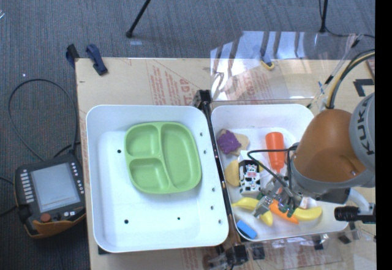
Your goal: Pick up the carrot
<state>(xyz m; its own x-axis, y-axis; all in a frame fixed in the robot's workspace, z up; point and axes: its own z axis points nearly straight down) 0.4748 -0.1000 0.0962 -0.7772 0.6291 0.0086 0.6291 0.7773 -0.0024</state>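
Jaws: I cannot tell from here whether they are spread or closed; the gripper (277, 201) is a dark tangle low in the right bin (306, 111).
Carrot: I see the carrot (285, 213) as a short orange piece just beside the gripper at its 5 o'clock, lying among yellow pieces; contact I cannot make out.
Arm pose: the arm (331, 149) reaches in from 3 o'clock, its orange band over the right bin's right half and the wrist pointing down toward the bin's 6 o'clock edge.
Nearby items: a black-and-white cow-patterned block (249, 177) sits at the gripper's 10 o'clock, an orange cylinder (275, 147) at 12 o'clock, a purple item (228, 140) farther up-left.
Left bin: the left bin (104, 201) holds a green divided plate (163, 157).
Writing: I read "KU" on the arm's grey casing at the 3 o'clock edge; the red print on the bench (147, 82) is illegible to me.
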